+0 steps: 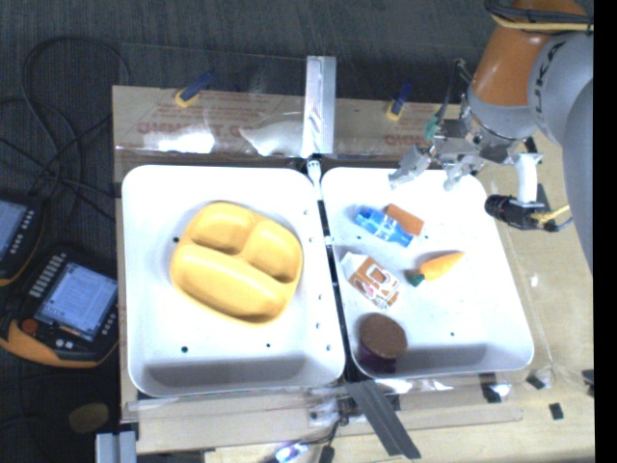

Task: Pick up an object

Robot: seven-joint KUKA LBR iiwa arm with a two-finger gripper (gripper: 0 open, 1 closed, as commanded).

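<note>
Orange carrot lies in the right bin; the end effector hovers at its far rim, fingers spread, grasping nothing.

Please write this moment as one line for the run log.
gripper: open, nothing held, over right bin's far edge | right bin: blue box, carrot, carton, brown cylinder | left bin: yellow bread

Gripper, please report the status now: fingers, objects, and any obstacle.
Gripper open, nothing between fingers, above right bin's far edge. Carrot, blue item, orange packet, dark cylinder lying loose. Nothing in the way.
</note>
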